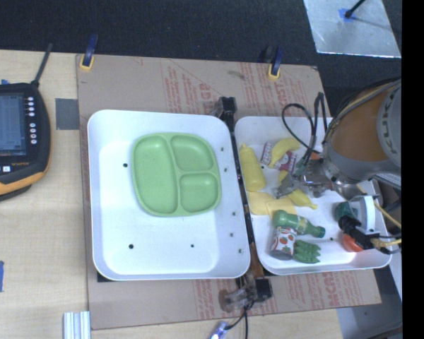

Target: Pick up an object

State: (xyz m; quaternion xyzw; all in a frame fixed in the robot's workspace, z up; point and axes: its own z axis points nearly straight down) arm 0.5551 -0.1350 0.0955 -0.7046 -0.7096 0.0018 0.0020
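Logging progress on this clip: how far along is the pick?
Done: the arm has reached into the right bin, with its hand low among the yellow items. In hand: nothing visibly held; whether it has closed on anything can't be told. Left: a grasp and lift. The green bottle and the green divided plate in the left bin lie untouched.

Plate in left bin, toys in right bin

Yellow bottle lying lengthwise by the right bin's left wall, green bottle on its side, small strawberry-print can just below it
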